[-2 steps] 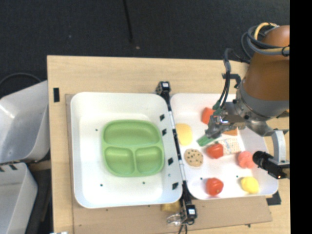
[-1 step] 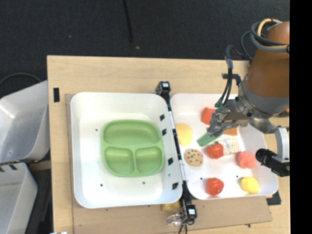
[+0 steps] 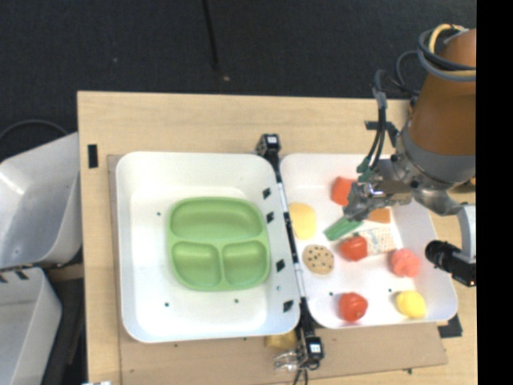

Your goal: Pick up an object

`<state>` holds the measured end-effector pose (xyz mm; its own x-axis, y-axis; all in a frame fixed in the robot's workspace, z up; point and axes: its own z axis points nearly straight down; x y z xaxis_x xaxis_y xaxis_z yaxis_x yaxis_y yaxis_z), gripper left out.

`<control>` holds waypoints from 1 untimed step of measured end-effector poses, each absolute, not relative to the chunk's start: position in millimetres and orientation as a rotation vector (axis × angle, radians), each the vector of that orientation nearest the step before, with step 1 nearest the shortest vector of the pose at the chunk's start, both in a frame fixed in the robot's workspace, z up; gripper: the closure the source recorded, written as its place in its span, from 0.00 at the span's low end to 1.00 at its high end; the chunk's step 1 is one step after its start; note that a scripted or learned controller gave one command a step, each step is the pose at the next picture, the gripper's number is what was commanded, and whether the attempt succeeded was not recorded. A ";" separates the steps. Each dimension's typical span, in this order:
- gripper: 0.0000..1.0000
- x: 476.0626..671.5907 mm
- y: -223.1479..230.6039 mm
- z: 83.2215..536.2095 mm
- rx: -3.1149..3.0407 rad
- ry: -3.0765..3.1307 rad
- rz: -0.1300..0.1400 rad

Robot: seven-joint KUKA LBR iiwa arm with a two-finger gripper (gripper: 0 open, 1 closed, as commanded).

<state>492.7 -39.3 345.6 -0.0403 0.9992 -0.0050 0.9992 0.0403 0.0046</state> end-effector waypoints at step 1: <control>1.00 493.5 -40.1 355.7 2.158 2.272 -0.001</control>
